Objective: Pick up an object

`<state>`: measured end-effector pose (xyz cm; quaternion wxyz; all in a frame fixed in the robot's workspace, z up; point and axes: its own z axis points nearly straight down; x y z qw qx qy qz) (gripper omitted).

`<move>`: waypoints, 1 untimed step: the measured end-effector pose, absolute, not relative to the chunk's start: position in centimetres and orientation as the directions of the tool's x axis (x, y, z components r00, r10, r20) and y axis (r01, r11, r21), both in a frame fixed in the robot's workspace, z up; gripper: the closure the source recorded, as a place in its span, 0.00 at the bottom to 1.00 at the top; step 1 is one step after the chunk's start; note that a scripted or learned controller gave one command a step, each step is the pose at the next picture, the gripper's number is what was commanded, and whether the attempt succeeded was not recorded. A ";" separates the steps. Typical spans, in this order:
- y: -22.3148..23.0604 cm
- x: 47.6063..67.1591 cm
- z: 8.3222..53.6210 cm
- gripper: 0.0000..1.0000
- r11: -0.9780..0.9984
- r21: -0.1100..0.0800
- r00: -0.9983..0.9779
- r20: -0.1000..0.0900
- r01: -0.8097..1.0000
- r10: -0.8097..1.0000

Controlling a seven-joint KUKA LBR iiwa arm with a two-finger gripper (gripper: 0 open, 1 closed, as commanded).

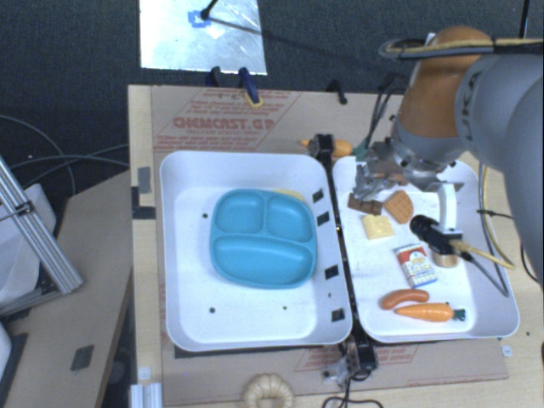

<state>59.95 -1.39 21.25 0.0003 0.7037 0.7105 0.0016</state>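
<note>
My gripper (371,185) hangs low over the far left corner of the right bin (489,313). Directly below it lies a small brown block (365,204), touching or nearly touching the gripper. A tan biscuit-like slice (399,205) sits just right of the block, and a pale yellow cheese square (378,227) lies in front of it. Nearer the front of the bin are a red and white box (416,264), an orange-red sausage (405,298) and a carrot (425,313).
The left bin (183,253) holds a blue divided plate (263,236) with a yellowish thing (290,195) peeking out behind it. A yellow object (340,149) lies outside, behind the bins. A beige ring (272,391) rests on the bench's front edge.
</note>
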 end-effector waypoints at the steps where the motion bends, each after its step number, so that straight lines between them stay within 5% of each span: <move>1: 1.9 63.5 22.6 1.00 0.008 0.006 -0.008 0.002 1.000 1.000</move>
